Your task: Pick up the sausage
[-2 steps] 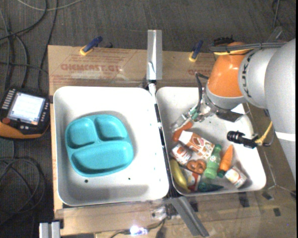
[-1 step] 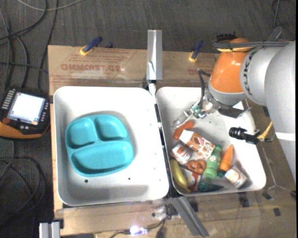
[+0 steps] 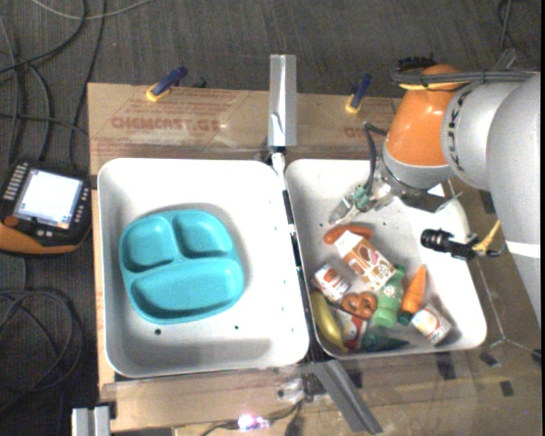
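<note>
Jaws point(image 3: 361, 198) hang over the upper part of the right bin point(image 3: 463, 339), tip pointing down-left; too small and blurred to tell if they are spread or closed, nothing visibly between them. Sausage point(image 3: 346, 234), short reddish-orange piece, lies just below and slightly left of the jaws, close but apart from them, at the top of the pile. Its long axis runs roughly left-right, tilted up a bit to the right. Directly below it: a small red-white carton point(image 3: 371, 264), then a can point(image 3: 331, 282), pretzel point(image 3: 359, 303), banana point(image 3: 324, 319), carrot point(image 3: 414, 288). Left bin point(image 3: 109, 243) holds a teal divided plate point(image 3: 182, 266). Judgement: pick not yet made; next move is a short drop down-left, jaws closing across the sausage's short side; the carton crowding it could get clipped.
</note>
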`<action>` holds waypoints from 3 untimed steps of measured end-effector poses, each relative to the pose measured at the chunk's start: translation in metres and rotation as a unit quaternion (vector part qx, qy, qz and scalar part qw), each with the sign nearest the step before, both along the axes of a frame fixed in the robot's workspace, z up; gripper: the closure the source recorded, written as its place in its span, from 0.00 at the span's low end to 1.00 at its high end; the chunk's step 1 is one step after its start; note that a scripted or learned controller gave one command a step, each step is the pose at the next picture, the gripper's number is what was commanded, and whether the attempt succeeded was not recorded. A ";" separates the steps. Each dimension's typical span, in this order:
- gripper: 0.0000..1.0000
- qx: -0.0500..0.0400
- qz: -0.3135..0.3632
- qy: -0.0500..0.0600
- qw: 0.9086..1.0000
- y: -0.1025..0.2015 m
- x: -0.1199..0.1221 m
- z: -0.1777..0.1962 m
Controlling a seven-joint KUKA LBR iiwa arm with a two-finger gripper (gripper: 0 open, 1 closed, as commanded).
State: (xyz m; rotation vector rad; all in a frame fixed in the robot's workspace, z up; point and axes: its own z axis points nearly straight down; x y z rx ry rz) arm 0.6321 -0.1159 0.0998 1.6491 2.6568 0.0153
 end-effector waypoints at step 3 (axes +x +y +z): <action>0.00 -0.003 0.092 -0.006 0.996 0.020 -0.036 0.009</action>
